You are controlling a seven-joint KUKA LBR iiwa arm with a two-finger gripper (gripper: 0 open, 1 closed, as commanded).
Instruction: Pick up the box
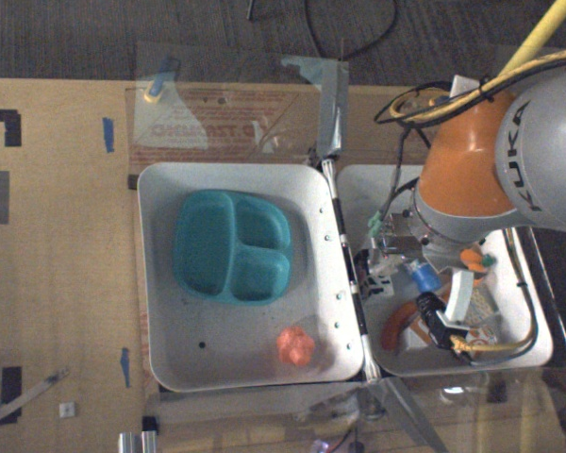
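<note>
1. Camera view, slanted look-down: KUKA arm [495, 149] reaches in from the right and hangs over the right bin [540, 343], wrist low above the clutter.
2. Gripper [389, 253] sits near that bin's left wall; can't tell its state — wrist and cables cover it.
3. Box [461, 295], as I read it, is the white upright piece in the right bin, right of the gripper, apart from it, not held.
4. Around the box: blue piece [423, 276], reddish sausage-like item [398, 324], orange bit [474, 258] — crowded, probably just dumped there.
5. Left bin [160, 281] holds a teal divided plate [232, 246] and an orange-pink lump [296, 345]; plenty of bare floor.
6. Room: bin walls and clutter hem the box in, so descent looks tight.
</note>
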